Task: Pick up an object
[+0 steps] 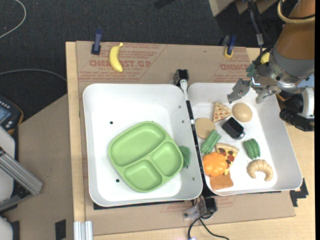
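While the arm (295,39) reaches in from the right, its gripper (254,88) hangs over the back edge of the right bin (287,149), fingers spread wide apart, nothing between them. One finger points toward the bin's back left, the other toward the right wall, so the open span sits just behind the round tan bun (242,112). No object is picked yet.

Candidates all lie loose in the right bin: pizza slice (220,112) just left of the bun, black block (233,128) touching or nearly touching the bun's front, pale round biscuit (204,128) against the left wall, green bean pod (210,141) beside it, small green piece (251,147), croissant (260,169) near the front right, orange pepper (216,165) resting on a toast slice (221,181), second pizza slice (227,150) tucked above it. Crowded left half, sparser right side, so bun or croissant looks like the easier grab, my judgement.

Left bin (95,134) holds a green divided plate (145,156), tilted diagonally, with a small green bit (185,155) at its right rim. A toy banana (116,57) lies outside on the cardboard (150,59), behind the bins. Blue clamps (96,41) pin the cardboard at the back.

Next likely step: descend onto the bun. Risk: fingers clipping the block or pizza.
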You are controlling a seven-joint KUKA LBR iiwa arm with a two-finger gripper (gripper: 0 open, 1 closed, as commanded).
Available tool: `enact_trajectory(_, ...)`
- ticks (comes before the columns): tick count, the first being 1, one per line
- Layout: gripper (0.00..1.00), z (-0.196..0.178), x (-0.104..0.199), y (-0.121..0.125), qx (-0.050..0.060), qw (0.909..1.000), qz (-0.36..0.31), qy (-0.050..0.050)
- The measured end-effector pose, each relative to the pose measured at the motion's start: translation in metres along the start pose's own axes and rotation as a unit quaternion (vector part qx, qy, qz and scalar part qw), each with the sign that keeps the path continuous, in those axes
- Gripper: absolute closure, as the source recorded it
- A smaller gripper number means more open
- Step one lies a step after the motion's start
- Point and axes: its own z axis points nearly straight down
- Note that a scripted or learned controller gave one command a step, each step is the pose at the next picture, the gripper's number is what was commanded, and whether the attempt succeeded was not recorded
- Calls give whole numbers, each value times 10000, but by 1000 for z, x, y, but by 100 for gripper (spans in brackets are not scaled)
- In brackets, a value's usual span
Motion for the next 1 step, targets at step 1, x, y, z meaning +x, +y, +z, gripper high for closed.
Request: enact_trajectory(1,0,126,-21,-117,103,9999,36,28)
